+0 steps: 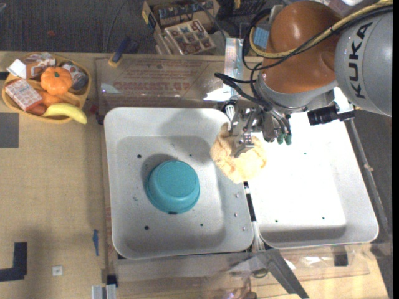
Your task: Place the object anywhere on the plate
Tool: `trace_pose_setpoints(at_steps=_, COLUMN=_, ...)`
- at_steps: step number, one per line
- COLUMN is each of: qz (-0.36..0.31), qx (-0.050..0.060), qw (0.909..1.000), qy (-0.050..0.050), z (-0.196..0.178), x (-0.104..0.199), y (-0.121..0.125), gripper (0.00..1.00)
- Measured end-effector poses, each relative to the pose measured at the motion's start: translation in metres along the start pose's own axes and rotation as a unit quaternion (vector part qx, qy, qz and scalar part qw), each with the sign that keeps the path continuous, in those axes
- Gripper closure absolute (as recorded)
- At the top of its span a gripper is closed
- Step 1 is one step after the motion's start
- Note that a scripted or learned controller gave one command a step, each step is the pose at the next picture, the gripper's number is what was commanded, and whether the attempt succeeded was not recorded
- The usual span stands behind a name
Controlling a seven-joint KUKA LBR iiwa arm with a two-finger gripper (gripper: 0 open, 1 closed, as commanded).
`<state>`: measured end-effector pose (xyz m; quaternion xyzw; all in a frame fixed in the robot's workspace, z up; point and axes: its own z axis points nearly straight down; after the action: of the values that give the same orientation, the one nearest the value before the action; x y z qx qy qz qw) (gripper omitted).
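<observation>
A round teal plate lies in the middle of the left bin. A pale yellow, soft, crumpled object sits over the divide between the two bins, to the right of the plate and apart from it. My gripper points down onto the top of this object, and its metal fingers pinch the upper fold. The arm's orange band and grey wrist rise above and to the right of it.
The right bin stands beside the left one with a raised rim between them. A basket of toy fruit, with an orange and a banana, rests on the bench at far left. Boxes and cables lie behind the bins.
</observation>
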<state>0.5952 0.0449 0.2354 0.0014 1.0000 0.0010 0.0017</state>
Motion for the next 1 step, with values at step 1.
trace_pose_setpoints(at_steps=1, qz=-0.003, qx=0.000, qw=1.0000, qy=0.000, z=0.0112, x=0.0266, y=0.0492, gripper=1.00)
